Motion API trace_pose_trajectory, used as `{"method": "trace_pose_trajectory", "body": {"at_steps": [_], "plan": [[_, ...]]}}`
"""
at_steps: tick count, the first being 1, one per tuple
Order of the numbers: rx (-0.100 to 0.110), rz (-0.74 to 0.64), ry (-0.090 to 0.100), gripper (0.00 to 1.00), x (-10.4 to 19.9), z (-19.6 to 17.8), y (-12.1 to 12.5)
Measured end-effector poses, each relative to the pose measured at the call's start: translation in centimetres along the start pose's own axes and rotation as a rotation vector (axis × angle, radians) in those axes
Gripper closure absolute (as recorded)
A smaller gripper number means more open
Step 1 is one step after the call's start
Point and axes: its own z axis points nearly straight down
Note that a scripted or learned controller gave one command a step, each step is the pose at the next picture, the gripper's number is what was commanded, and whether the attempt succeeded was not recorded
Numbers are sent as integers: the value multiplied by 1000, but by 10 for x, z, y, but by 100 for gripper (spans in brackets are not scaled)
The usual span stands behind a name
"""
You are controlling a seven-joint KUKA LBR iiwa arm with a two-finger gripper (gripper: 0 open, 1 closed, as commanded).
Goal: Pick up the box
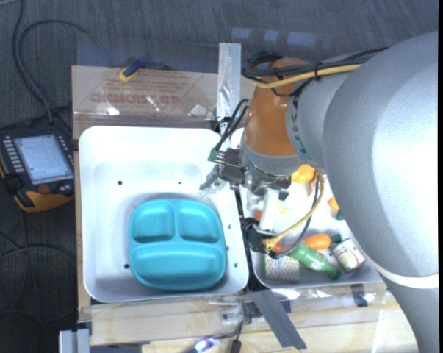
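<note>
Two bins, one tray, and a small clutter of items under the arm.

Two white bins sit side by side: the left bin [96, 197] and the right bin [309, 285]. One teal divided tray [178, 245] with three compartments lies in the left one. In the right I count one green bottle [313, 259], one orange piece [318, 240], one small labelled jar [347, 254] and one patterned grey item [282, 269]; more may be hidden beneath the arm [383, 160]. One handheld pendant [34, 160] rests on the floor.

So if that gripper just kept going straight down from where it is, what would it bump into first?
Probably the clutter in the right bin, near the divider between the bins. The arm hides the gripper and what lies beneath it, so depth is uncertain.
</note>
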Motion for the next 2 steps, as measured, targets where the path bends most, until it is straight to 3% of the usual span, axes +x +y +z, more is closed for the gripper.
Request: {"method": "trace_pose_trajectory", "body": {"at_steps": [1,2], "plan": [[0,289,1,0,-140,0,-7],[-1,249,1,0,-66,-66,-39]]}}
